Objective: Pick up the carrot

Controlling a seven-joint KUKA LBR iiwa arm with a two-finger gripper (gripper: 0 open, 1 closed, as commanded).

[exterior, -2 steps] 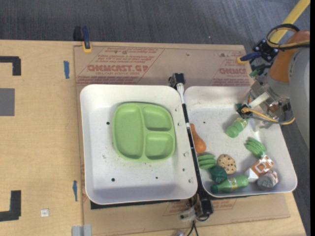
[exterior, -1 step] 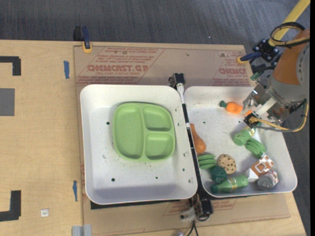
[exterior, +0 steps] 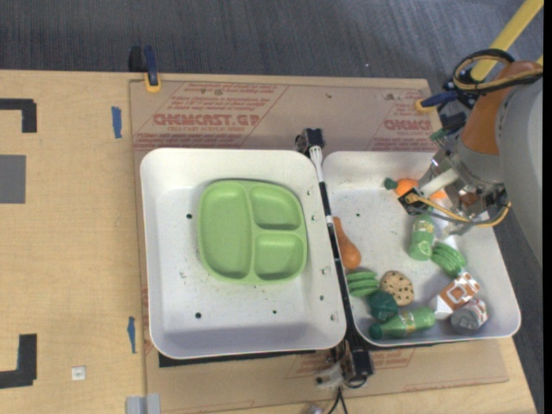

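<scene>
Approach step, by my reading: gripper [exterior: 429,190] (open or closed, I cannot tell) hovers at the right bin's [exterior: 509,313] one o'clock; next, reach the carrot [exterior: 346,245] at nine o'clock

One fixed camera looks down on my worktop [exterior: 69,231] at a slant, taking in both white bins [exterior: 164,231]; my arm [exterior: 517,136] enters from its right.
</scene>
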